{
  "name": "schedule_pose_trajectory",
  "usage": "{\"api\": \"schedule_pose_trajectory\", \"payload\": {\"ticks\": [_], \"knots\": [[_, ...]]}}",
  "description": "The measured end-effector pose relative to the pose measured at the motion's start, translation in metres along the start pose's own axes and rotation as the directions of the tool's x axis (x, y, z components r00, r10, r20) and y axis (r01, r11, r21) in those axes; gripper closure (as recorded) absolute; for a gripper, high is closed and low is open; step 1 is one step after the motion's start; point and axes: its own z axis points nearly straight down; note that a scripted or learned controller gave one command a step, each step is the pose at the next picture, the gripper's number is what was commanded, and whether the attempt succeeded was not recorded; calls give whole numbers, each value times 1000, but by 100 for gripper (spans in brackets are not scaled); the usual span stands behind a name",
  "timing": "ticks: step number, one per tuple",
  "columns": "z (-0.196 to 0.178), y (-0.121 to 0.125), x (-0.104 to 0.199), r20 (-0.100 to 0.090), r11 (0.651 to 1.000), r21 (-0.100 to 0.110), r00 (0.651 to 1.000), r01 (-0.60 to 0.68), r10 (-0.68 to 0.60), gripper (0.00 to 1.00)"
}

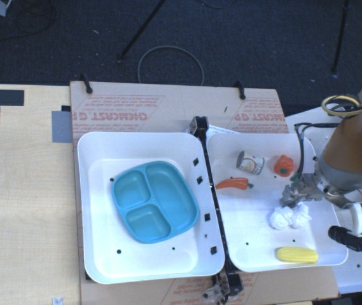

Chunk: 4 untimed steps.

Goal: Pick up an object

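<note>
My arm point(346, 154) comes in from the right side of the frame. My gripper point(293, 194) is low over the right bin point(231, 246), near its right wall. It sits just above a white crumpled lump point(290, 217) and looks like it touches the top of it. I cannot tell if the lump is being held.

The right bin has more things in it. A small can point(250, 163) lies on its side in the upper middle. An orange and green toy point(284, 164) is just to the right of the can, near my gripper. A long orange carrot point(233, 184) lies below the can, close to the left wall. A yellow corn point(297, 254) lies in the lower right corner, below the white lump.

The left bin point(98, 246) holds a blue tray point(154, 201) with three parts. The tray is tilted a bit and sits in the middle of that bin.

Both bins rest on brown cardboard point(136, 110). A pale wood bench point(21, 202) is at the left of the frame.
</note>
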Motion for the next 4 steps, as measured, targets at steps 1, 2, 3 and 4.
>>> {"api": "schedule_pose_trajectory", "payload": {"ticks": [1,2,3,4], "knots": [[-57,4,8,2,1000,-5,1000,5,-5,100],[-99,0,7,2,1000,-4,1000,5,-5,100],[-160,-6,2,4,1000,-9,1000,6,-6,100],[-165,-1,55,0,1000,-3,1000,8,-8,100]]}}
